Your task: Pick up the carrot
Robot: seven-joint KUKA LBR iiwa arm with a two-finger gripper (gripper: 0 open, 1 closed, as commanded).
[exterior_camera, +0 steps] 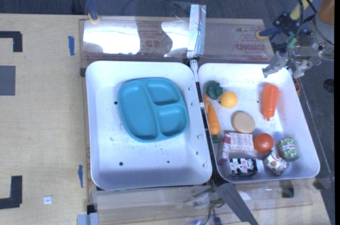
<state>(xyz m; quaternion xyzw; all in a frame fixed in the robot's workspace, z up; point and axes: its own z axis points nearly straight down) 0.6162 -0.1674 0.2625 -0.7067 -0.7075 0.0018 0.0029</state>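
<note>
Whether the jaws stand apart or together you cannot tell from this view; the gripper (284, 63) hangs over the far right corner of the right bin (241, 76), its metal parts too small and cluttered to read.

You have two white bins side by side. Count one blue divided plate (153, 108) in the left bin (101, 128), with three compartments.

In the right bin you find two orange tapered pieces. One carrot (212, 118) lies along the left wall, its green end toward you. A second, fatter orange piece (270, 100) lies near the right wall, just below the gripper and apart from it. Count also one broccoli piece (214, 89), one yellow ball (228, 99), one tan round biscuit (244, 122), one red tomato (263, 141), two small boxes (239, 142) stacked near the front wall, and two round green-patterned pieces (287, 148) in the near right corner.

Printing on the boxes is too small to read. Red lettering shows on the cardboard (247, 41) behind the bins, blurred.
</note>
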